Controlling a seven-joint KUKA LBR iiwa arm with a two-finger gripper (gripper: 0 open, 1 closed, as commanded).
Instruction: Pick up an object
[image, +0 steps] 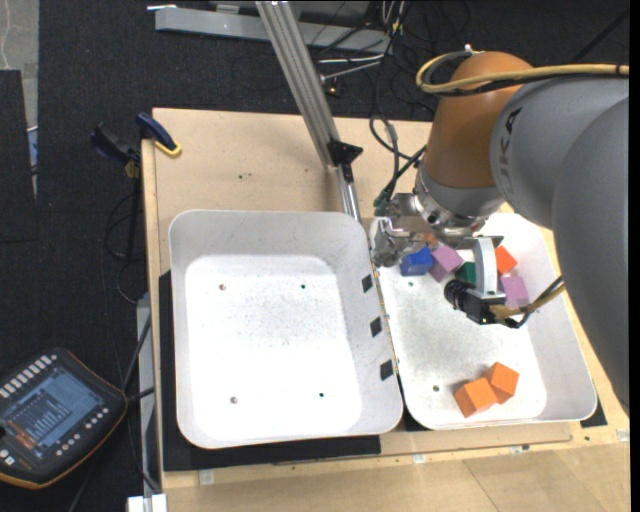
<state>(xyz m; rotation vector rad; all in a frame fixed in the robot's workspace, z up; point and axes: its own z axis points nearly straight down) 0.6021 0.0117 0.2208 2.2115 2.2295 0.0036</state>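
The arm (530, 120) comes in from the right and bends down over the back of the right bin (560, 400). The pincer (395, 238) sits low at the bin's back left corner. It is too hidden by the wrist to tell how it stands.

A blue block (415, 264) lies just beside the pincer, on its near side. A purple block (446, 258) touches the blue one on the right. A bit of green block (462, 271) peeks out next to them. Another purple block (515, 290) and an orange block (505, 259) lie farther right, partly under the arm. Two more orange blocks (487, 390) sit together near the front of the bin, well apart from the pincer.

The blocks look like small smooth cubes. The bins are white, shallow, with round corners. The left bin (200, 250) has tiny dark specks on its floor. The table (250, 160) is flat, pale brown wood.
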